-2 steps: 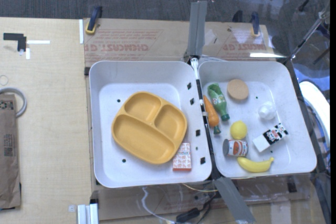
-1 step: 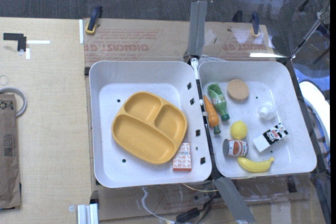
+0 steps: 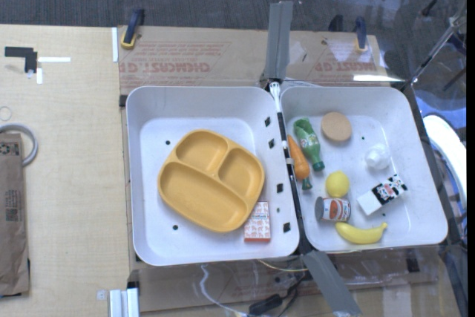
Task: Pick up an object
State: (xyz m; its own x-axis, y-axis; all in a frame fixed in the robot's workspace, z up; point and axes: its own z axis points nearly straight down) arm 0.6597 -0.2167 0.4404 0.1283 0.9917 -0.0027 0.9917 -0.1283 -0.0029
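Right white bin [image 3: 415,159]: yellow plastic lemon [image 3: 338,183] central, apart from neighbours, the best pick; approach vertically. Curved yellow banana [image 3: 361,232] at 6 o'clock. Hand state: cannot tell.

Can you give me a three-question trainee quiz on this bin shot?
1. True or false: the banana lies in the left bin.
2. What sits just right of the carrot, touching it? A) green bottle B) can C) lemon
3. Fill in: the small red-and-white box lies at the lower right edge of the yellow ____.

Key
1. False: it is in the right bin, near the front wall.
2. A: the green bottle.
3. Tray: the divided tray in the left bin.
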